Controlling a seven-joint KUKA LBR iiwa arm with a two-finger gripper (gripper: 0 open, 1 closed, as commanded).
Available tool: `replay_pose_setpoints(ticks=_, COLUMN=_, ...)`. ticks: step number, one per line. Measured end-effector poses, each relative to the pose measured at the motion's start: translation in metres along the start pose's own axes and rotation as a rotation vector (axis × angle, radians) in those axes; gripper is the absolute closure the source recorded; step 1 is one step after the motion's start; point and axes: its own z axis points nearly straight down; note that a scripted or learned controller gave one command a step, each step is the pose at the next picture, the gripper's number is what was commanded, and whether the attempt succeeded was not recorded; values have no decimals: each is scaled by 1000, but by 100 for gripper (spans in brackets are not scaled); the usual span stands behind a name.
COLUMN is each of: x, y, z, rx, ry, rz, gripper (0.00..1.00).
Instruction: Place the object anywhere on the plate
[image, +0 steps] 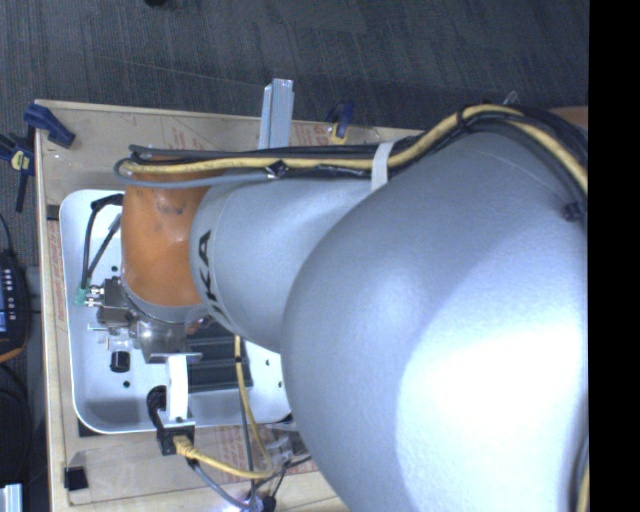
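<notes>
- Dark letters are standing on the grey shell of the arm (420, 330), just beside the orange band (160, 245); they are running sideways and reading as "KA", the tail of a longer word whose start is lying hidden.
- Faint reddish print is showing on the wooden desk (180, 125) along its far edge, too small and pale to read.
- Nothing else is giving legible text, numbers or signs.

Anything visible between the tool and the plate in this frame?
Cannot tell. The arm covers most of both bins; its wrist hangs over the left bin. The tool is there, but no plate or object can be made out.
</notes>
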Motion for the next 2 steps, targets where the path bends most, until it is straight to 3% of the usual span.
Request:
replay_pose_setpoints(ticks=1, x=1, y=1, z=-56, rx=-7, ry=2, rz=-416, gripper=100)
replay_pose_setpoints(ticks=2, x=-35, y=19, z=-19, rx=-2, ry=1, rz=-441, gripper=100)
